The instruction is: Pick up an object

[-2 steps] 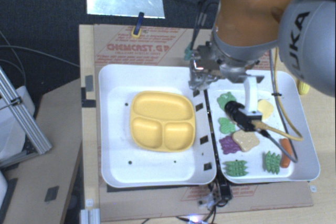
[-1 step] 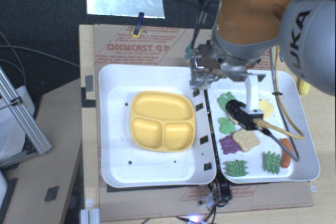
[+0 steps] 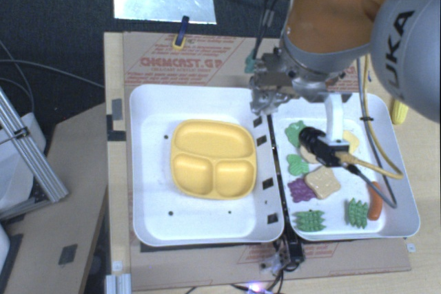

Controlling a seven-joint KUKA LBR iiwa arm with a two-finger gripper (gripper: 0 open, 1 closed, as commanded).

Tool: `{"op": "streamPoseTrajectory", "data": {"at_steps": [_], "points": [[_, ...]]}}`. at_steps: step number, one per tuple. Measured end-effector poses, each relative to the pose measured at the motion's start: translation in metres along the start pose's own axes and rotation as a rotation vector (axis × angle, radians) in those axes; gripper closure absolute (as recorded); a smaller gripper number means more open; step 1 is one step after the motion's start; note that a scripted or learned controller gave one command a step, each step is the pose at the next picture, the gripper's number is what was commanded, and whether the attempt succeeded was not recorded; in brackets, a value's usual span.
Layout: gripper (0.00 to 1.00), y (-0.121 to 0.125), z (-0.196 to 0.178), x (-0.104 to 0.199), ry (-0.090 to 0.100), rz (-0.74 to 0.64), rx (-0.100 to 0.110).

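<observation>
My gripper (image 3: 262,105) hangs over the far end of the divider between the two bins, at the top left corner of the right bin (image 3: 396,148). In that bin lie several toy foods. A green leafy piece (image 3: 294,130) is closest to the gripper, with another green piece (image 3: 297,164) below it. Further forward are purple grapes (image 3: 300,190), a slice of toast (image 3: 322,182), two green spiky pieces (image 3: 309,220) (image 3: 355,213) and an orange sausage (image 3: 374,204). A yellow piece (image 3: 352,141) is partly hidden behind the arm's fittings. Nothing shows in the gripper's hold.
The left bin (image 3: 148,148) holds a yellow divided plate (image 3: 212,159). The arm's grey and orange body (image 3: 337,3) covers the far right. A cardboard sheet (image 3: 186,58) and a blue-and-yellow clip (image 3: 181,33) lie behind the bins.
</observation>
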State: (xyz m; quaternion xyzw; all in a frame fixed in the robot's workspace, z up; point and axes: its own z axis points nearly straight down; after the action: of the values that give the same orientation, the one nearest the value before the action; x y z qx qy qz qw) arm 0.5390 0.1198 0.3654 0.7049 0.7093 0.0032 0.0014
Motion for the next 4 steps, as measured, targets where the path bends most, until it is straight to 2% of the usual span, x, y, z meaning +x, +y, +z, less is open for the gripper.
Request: {"op": "streamPoseTrajectory", "data": {"at_steps": [1, 2, 3, 4], "points": [[1.00, 0.001, -0.011, 0.000, 0.001, -0.002, -0.002], [1.00, -0.016, 0.040, 0.047, -0.002, -0.002, 0.010], [1.00, -0.035, -0.053, 0.003, 0.000, 0.007, -0.004], [1.00, -0.034, -0.059, 0.006, -0.001, 0.000, 0.001]]}}
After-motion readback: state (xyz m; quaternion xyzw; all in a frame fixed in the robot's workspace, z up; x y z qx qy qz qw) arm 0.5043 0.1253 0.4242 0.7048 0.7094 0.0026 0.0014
